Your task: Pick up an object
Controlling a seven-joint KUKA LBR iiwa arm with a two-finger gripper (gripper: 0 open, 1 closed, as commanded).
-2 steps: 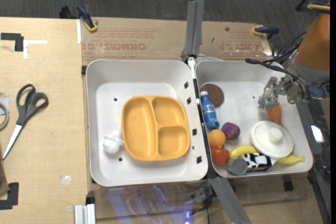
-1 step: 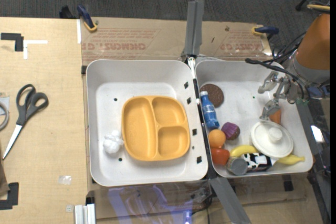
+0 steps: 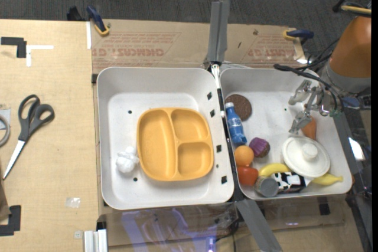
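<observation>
Two shallow white bins sit side by side on the desk. The left bin holds one yellow divided tray with three compartments and one small white crumpled lump touching the tray's left edge.

The right bin holds a crowd along its left and lower sides: one dark brown round cookie, one blue bottle lying along the divider, one purple lump, one orange ball, one red tomato-like piece, one yellow banana running under one white lidded bowl, one black-and-white patterned item and one grey round piece.

The pincer hangs over the right bin's upper right part, its fingers pointing down and a little apart. One orange carrot-shaped piece lies just beneath the tips, beside the bowl; whether the fingers touch it cannot be told.

One pair of scissors lies on the desk, well left of the bins.
</observation>
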